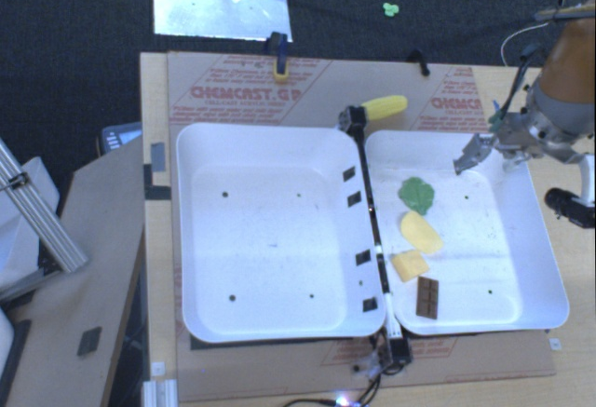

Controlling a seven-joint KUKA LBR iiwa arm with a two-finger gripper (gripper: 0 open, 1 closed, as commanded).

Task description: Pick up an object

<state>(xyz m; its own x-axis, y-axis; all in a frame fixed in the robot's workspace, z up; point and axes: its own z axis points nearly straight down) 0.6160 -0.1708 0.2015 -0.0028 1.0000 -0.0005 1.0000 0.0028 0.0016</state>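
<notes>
step: reach, nothing held | gripper (470, 158): over right bin's (531, 210) top edge, opening too blurred to tell, nothing seen in it | targets: green lump (417, 195), yellow piece (420, 233), tan square (409, 265), brown bar (426, 297) by divider | tip: pick green lump, nearest; descend centred, clear of divider

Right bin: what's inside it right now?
The right bin holds a green lump, a yellow piece, a yellow square and a brown block. The gripper overhangs its far edge, covering that part.
</notes>
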